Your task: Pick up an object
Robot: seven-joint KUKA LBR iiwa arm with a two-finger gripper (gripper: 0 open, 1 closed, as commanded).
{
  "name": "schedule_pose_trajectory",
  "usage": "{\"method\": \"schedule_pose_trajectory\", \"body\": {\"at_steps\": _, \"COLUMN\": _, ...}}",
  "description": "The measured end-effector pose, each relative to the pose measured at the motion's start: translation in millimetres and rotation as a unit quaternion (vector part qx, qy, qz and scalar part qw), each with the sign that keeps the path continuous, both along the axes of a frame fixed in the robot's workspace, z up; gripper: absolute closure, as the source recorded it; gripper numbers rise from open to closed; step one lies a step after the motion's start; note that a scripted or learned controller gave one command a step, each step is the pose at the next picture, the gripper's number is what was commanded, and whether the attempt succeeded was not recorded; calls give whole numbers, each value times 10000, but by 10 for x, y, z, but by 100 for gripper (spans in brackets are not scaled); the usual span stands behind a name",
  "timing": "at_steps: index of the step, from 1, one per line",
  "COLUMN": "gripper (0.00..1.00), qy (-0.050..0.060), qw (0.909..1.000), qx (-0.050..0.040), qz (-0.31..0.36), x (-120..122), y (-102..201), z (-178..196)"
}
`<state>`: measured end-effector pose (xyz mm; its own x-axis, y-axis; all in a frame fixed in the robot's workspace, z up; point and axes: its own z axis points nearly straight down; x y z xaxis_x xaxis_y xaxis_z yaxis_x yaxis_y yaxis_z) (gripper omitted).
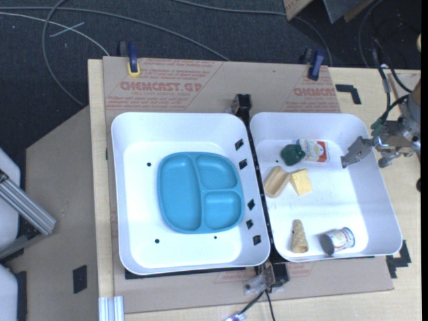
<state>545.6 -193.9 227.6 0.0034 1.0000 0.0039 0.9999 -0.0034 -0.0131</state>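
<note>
The right bin [374, 206] holds several small objects. A dark green piece [291, 154] lies beside a white and red packet [314, 150] near the back. A tan piece [274, 180] and a yellow block [301, 182] sit in the middle. A tan wedge [298, 237] and a small can [338, 240] on its side lie at the front. My gripper [364, 150] hangs over the bin's back right corner, apart from every object, with nothing seen in it.
The left bin [134, 179] holds a blue divided plate [199, 191]. Clamps [133, 60] pin a cardboard sheet at the bench's back edge. Cables run across the dark floor behind. A black divider strip [249, 179] separates the bins.
</note>
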Motion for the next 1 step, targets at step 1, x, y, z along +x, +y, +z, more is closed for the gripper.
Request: {"method": "schedule_pose_trajectory", "body": {"at_steps": 1, "gripper": 0, "qy": -62, "qw": 10000, "qx": -16, "qz": 18, "x": 28, "y": 5, "z": 65}}
